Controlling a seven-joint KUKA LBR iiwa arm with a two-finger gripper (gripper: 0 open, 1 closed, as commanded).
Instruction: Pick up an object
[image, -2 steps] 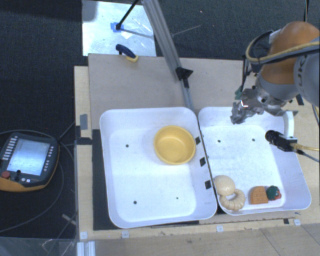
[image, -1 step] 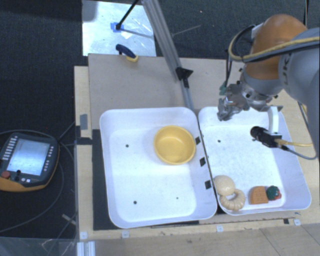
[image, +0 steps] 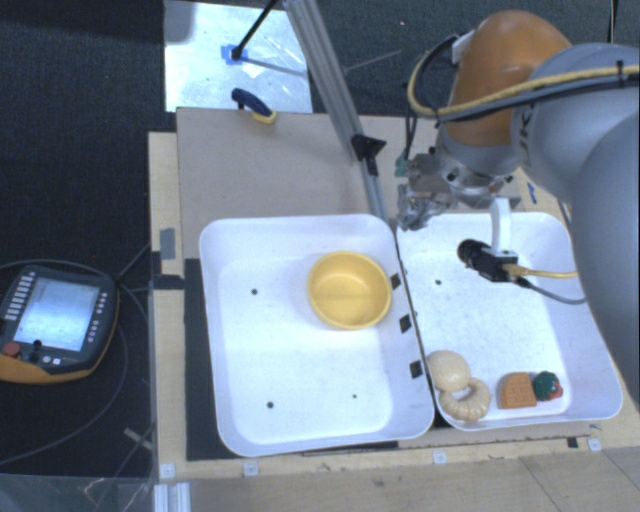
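The gripper hangs at the far end of the right bin, close to the divider where the two bins meet, and its small dark tips are too blurred and bunched to say whether they are spread or pressed together; nothing can be seen between them. Just beside it, toward the middle of the right bin, a black cylindrical fitting with a yellow cable juts out below the wrist. Above that sits the grey arm with its orange band, reaching in from the right. The things that could be picked lie well apart from the tips: at the near end of the right bin rest a cream rounded piece, a pale ring-shaped piece touching it, and an orange block with a green and red bit just beside those. In the left bin, a yellow bowl stands upright near the divider, nearer the gripper than the other pieces but still clear of it. A handheld control pendant lies on the dark floor to the left of the bench.
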